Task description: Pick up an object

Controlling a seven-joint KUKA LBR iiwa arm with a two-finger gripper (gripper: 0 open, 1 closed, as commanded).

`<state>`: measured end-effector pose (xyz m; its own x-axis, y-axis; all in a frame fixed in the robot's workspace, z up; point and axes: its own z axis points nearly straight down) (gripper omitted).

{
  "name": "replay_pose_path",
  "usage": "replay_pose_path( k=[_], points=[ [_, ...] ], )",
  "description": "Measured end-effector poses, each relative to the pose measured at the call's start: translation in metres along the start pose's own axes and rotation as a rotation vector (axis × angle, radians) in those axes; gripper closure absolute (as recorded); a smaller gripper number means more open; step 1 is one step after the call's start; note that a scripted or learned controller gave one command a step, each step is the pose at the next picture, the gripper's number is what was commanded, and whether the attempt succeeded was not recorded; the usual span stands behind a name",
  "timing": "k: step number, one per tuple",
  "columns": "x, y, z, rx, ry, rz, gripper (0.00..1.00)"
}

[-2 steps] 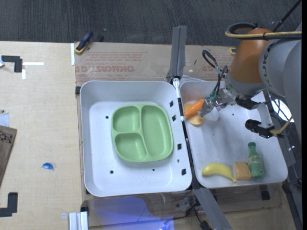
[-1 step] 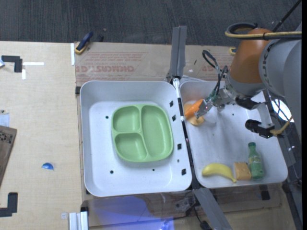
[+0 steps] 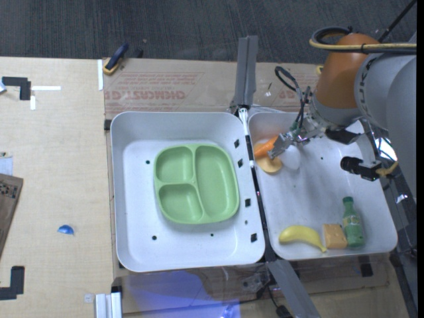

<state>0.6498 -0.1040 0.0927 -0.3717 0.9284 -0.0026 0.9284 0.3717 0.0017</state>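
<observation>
My arm (image 3: 371, 78) reaches over the right bin (image 3: 318, 184), far smaller than the left bin (image 3: 132, 191) holding the green tray (image 3: 197, 183). My end effector (image 3: 286, 142) hangs beside the orange carrot (image 3: 264, 147), which lies just left of it, long axis pointing toward me; whether it is clenched I cannot tell.

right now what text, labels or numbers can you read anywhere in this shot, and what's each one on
Red print on the cardboard strip behind the left bin: it lies upside down to the camera and is too blurred to read with certainty.
Label on the green bottle in the right bin: too small to read.
Dark patterned board at the left edge: no legible characters.
No other writing is legible.
</observation>
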Motion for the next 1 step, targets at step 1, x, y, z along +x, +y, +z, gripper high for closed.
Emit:
replay_pose_path(
  k=[1],
  points=[
    [-0.0013, 0.0001, -0.0101, -0.002, -0.002, 0.002, 1.0]
  ],
)
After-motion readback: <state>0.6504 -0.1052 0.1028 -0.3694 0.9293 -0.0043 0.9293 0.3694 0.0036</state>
